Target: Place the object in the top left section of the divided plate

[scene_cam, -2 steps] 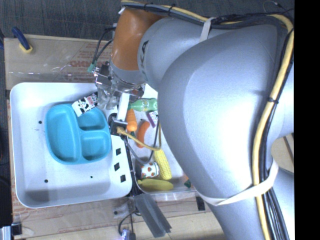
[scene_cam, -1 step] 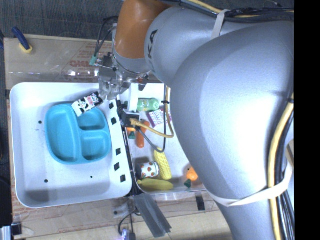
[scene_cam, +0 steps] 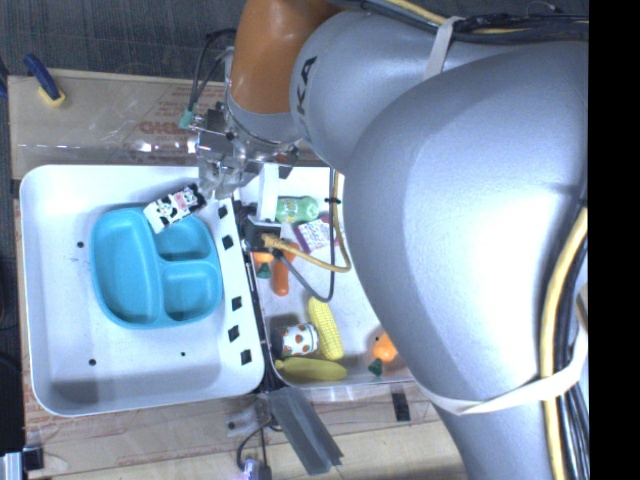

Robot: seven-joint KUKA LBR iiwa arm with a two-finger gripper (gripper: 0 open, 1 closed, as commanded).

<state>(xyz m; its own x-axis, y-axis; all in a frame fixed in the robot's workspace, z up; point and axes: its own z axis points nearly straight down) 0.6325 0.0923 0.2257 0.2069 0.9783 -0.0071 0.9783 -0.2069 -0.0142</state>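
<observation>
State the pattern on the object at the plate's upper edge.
Black-and-white cow-like patches on the object; camera view.

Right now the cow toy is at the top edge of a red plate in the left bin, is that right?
Not quite. The plate is blue, not red. The camera view shows the cow toy at its top edge, in the left bin, just as you said.

Bulky grey arm, orange wrist band, yellow and black cables
</observation>
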